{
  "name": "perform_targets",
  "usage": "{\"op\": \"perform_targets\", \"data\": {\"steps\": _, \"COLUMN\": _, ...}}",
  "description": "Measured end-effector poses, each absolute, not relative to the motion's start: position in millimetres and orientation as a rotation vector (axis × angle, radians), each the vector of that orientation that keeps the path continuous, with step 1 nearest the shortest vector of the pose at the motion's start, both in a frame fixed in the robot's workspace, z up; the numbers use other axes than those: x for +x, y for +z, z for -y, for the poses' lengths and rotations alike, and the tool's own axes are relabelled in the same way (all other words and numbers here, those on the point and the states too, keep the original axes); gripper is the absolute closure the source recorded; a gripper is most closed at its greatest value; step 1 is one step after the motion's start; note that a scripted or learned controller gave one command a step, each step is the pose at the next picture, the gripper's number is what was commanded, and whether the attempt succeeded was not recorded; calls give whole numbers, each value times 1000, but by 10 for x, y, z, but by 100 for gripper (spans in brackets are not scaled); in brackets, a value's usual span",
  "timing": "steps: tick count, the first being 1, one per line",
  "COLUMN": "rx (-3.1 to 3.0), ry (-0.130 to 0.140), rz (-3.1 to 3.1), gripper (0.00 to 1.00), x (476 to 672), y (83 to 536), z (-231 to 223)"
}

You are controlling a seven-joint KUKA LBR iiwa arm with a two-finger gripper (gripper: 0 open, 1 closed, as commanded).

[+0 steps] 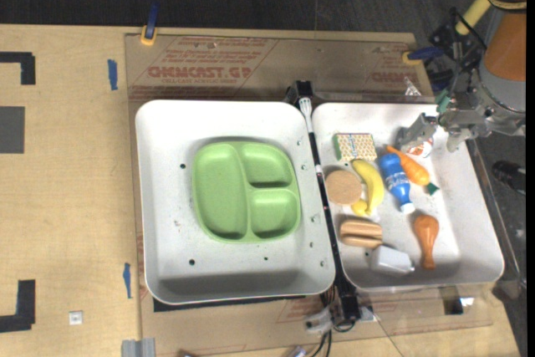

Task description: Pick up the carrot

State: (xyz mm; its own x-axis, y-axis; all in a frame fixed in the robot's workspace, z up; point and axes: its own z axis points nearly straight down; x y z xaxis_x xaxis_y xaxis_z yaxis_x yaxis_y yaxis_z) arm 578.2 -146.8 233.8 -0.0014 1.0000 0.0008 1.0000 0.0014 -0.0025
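While our gripper (428,132) hovers, its grip unreadable to us, the carrot (411,165) lies just below-left, long axis slanting toward 1 corner.

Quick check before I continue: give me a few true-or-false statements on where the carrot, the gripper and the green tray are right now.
1. The carrot lies in the right bin. True.
2. The green divided tray sits in the right bin. False: it sits in the left bin.
3. The gripper is over the right bin's upper part, near the carrot. True.
4. The banana lies on the green divided tray. False: it lies in the right bin, left of the blue bottle.
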Motion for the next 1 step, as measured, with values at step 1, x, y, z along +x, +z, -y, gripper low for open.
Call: {"op": "perform_targets", "data": {"steps": 1, "rx": -2141, "ry": -6, "rz": 2312, "gripper": 0, "x": 6041, "y": 983, "z": 1707}}
